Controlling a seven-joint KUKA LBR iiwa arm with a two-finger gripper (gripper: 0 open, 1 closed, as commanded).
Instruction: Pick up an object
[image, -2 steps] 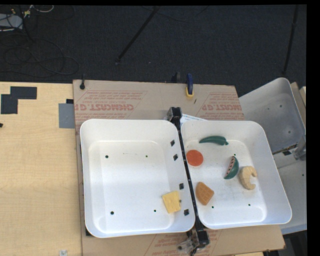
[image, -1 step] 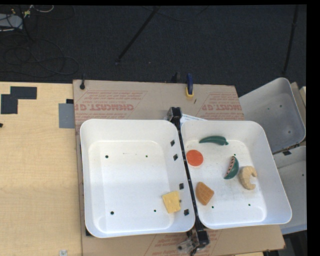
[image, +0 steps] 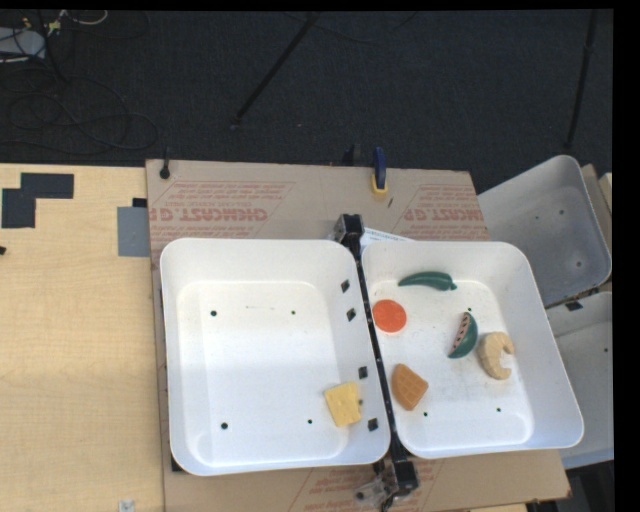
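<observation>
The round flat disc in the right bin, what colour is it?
The disc is orange-red, plain, seen clearly in the camera view.

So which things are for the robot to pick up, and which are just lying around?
For picking up:
yellow block
orange disc
green pepper
watermelon slice
tan croissant
orange-brown wedge

Just lying around:
blue clamp
cardboard sheet

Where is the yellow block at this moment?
In the camera view the yellow block lies in the left bin, near its front right corner, beside the divider and across it from the tan wedge in the right bin.
</observation>
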